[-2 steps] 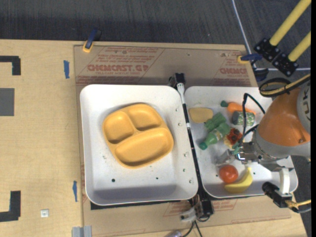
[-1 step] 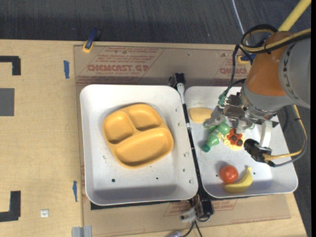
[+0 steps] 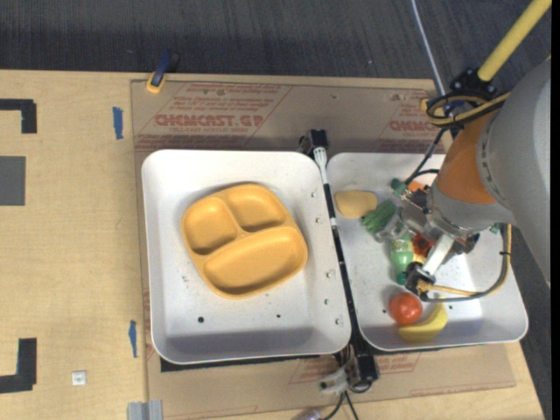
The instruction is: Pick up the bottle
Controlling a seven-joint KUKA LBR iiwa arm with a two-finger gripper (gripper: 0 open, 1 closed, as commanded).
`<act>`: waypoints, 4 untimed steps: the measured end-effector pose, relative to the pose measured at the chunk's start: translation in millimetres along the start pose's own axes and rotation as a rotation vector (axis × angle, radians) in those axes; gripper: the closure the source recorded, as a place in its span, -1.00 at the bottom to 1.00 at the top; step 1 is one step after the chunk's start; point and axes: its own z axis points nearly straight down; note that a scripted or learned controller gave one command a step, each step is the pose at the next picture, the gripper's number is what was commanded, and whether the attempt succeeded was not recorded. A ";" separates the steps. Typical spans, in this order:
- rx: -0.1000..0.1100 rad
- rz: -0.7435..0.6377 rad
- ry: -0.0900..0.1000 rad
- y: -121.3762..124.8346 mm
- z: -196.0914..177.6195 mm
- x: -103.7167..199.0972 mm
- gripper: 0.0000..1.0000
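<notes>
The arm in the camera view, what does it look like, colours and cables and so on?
The arm is bulky and pale grey, with an orange band above the wrist. Black cables loop beside it, and a thin yellow wire curves near the gripper, which is dark metal with red and white parts.

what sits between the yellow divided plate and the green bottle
In the camera view, the adjoining bin walls run between the yellow divided plate and the green bottle, then a pale tan rounded piece near the bottle's upper end.

I see the green bottle (image 3: 400,254) lying in the right bin (image 3: 490,326), partly hidden beneath the arm's wrist, near the middle.
</notes>
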 end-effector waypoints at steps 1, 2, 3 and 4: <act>-0.002 0.000 -0.002 0.8 -10.5 -0.5 1.00; -0.001 0.063 0.000 -21.4 -148.3 4.0 1.00; 0.001 0.436 -0.001 -32.8 -8.6 -26.3 1.00; 0.001 0.436 -0.001 -32.8 -8.6 -26.3 -1.00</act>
